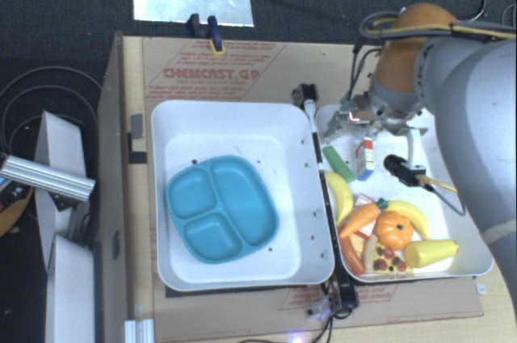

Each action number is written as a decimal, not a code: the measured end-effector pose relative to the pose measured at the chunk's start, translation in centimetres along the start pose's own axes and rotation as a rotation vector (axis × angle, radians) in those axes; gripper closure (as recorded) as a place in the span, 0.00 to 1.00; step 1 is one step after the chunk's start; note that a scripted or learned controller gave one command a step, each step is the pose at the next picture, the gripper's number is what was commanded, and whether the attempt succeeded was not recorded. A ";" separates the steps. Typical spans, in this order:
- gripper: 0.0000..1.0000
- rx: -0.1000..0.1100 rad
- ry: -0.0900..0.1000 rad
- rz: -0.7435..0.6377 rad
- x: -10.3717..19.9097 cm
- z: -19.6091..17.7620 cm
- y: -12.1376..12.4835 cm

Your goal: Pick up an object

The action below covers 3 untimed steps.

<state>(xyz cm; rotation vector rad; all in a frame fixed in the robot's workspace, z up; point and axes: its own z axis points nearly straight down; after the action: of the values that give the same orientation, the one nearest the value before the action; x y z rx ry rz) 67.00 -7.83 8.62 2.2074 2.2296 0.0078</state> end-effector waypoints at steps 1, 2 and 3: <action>0.00 0.008 0.000 0.010 -0.5 0.2 -5.6; 0.00 0.010 -0.003 0.020 -10.1 0.1 -14.4; 0.00 0.003 -0.002 0.012 -10.6 0.0 -18.5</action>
<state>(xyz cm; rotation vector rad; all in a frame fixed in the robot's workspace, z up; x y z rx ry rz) 48.60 -18.60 8.48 2.2217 2.2165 0.0021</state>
